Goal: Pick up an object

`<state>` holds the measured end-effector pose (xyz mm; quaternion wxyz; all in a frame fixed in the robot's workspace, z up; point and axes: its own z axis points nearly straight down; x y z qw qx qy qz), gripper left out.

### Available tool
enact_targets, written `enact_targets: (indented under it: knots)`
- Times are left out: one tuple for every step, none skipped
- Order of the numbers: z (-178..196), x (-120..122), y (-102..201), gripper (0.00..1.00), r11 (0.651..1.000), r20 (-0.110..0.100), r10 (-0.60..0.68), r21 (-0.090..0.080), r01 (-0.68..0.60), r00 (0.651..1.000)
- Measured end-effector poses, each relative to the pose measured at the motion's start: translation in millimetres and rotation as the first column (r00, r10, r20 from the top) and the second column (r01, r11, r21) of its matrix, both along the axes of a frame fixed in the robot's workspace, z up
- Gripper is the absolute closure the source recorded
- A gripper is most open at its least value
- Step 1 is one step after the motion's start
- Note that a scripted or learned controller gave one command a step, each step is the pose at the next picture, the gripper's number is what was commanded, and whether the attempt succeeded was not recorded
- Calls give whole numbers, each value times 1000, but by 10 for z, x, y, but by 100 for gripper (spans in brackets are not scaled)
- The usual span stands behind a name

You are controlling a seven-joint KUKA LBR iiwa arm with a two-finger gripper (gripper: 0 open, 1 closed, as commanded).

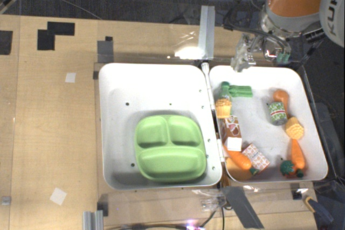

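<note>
My gripper (245, 59) hangs over the far rim of the right bin (318, 161), its fingers apart with nothing between them. Below it in that bin lie several toy foods. A green bottle (235, 90) lies closest, just in front of the gripper. A yellow-orange piece (223, 106) and a brown carton (232, 129) run along the left wall. A green-and-red can (277, 112) rests next to an orange piece (280, 96) on the right side.
A yellow round piece (294, 128), a carrot (297, 154), another orange piece (239, 160) and a small patterned box (257, 158) fill the near part of the right bin. The left bin (124, 89) holds a green divided plate (170, 147). A metal post (207, 29) stands behind the bins.
</note>
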<state>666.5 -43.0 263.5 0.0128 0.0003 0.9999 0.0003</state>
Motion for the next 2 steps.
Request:
enact_targets:
  knots:
    - [142,22,7,100,1000,12,1,0,-1,1000]
    - [285,45,13,100,1000,25,1,1,-1,1000]
